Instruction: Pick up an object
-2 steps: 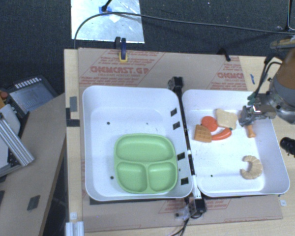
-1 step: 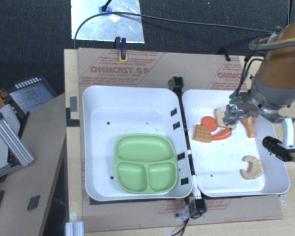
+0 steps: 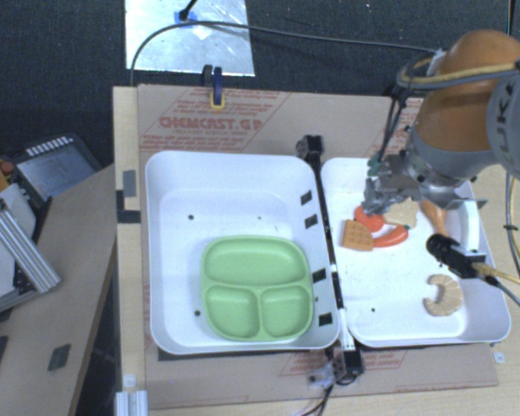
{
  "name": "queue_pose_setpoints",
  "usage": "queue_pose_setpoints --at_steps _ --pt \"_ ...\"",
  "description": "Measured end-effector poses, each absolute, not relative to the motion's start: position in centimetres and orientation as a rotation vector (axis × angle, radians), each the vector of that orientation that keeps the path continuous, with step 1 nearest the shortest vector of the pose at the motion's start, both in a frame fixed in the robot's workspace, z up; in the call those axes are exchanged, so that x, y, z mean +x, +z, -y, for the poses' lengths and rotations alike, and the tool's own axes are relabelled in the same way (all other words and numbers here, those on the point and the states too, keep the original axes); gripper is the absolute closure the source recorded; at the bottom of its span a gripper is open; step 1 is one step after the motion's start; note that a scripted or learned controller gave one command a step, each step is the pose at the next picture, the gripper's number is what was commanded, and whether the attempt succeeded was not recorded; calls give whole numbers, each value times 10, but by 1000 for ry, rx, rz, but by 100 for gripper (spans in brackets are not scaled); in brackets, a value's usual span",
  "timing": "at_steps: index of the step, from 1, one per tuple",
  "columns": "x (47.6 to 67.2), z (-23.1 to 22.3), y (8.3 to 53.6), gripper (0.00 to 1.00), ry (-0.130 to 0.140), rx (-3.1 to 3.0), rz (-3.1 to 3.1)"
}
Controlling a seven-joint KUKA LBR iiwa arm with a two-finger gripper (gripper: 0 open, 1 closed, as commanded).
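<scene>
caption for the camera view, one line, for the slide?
Gripper low over a red ring and waffle piece in the right bin; green divided plate in the left bin.

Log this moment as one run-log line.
claw: low in right bin, over red curved piece | grip: unclear | waffle: beside it | croissant: near corner | green tray: left bin

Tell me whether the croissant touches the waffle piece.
Apart. The camera view shows bare white bin floor between the croissant and the waffle piece.
</scene>
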State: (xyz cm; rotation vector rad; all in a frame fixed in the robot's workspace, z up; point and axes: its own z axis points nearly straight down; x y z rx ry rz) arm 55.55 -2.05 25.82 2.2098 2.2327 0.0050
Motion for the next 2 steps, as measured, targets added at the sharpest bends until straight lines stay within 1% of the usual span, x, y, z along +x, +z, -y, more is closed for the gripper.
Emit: queue_pose_setpoints --at_steps 1,2 --pt "555 -29 254 100 3 2212 -2231" --pt "559 -86 239 100 3 2211 -2233"
